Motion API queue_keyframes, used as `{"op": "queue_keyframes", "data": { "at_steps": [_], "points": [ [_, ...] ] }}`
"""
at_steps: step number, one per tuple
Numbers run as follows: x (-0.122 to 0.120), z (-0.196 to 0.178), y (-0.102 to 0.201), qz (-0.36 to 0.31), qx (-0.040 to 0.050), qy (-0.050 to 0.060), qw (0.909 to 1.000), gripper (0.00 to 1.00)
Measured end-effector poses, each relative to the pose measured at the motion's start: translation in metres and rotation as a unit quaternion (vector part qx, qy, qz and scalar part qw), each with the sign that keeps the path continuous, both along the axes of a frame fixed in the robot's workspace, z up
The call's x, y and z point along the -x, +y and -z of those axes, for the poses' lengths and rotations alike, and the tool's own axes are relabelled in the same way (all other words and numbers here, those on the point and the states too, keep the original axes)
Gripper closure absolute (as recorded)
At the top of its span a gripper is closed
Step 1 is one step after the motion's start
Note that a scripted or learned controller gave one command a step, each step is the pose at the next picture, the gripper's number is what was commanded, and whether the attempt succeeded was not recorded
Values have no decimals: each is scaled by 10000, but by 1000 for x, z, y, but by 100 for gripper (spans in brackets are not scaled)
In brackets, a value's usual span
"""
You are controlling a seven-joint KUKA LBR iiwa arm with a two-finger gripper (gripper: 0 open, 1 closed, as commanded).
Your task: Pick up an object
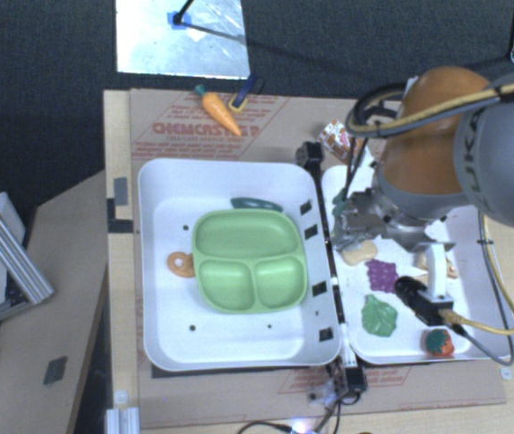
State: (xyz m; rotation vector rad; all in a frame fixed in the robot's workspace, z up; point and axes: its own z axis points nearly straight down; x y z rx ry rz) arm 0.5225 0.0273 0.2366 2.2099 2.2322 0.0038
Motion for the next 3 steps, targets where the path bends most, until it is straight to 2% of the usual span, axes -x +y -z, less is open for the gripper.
{"op": "queue_keyframes", "data": {
  "at_steps": [1,2,3],
  "points": [
    [5,19,27,18,4,7,10000,100],
    [2,3,28,20,4,2,10000,100],
    [-10,5,28,15,3,0,10000,100]
  ]
}}
